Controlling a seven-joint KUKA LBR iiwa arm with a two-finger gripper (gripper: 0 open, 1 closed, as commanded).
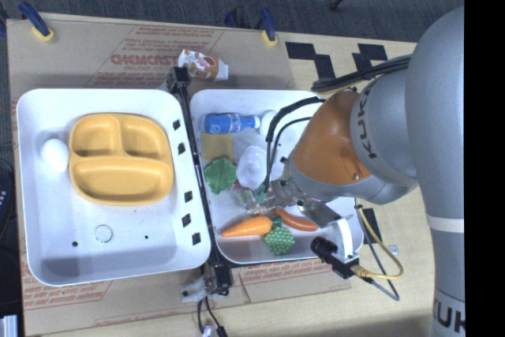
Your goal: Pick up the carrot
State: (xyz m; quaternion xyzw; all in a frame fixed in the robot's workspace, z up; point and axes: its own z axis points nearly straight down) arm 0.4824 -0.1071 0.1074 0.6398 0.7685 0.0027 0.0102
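The orange carrot (246,228) lies flat near the front edge of the right bin (237,252), with its tip pointing left. A green broccoli piece (278,239) touches its right end. My gripper (263,200) hangs low in the right bin under the orange wrist band, just above and behind the carrot. It sits close to a clear plastic item (252,166). Nothing is visibly held.
A red-orange sausage-like piece (297,221) lies right of the carrot. The right bin also holds a green leafy toy (221,174), a yellow block (217,145) and a blue bottle (230,123). In the left bin (31,193) are a yellow divided plate (121,156) and a white egg (54,155).
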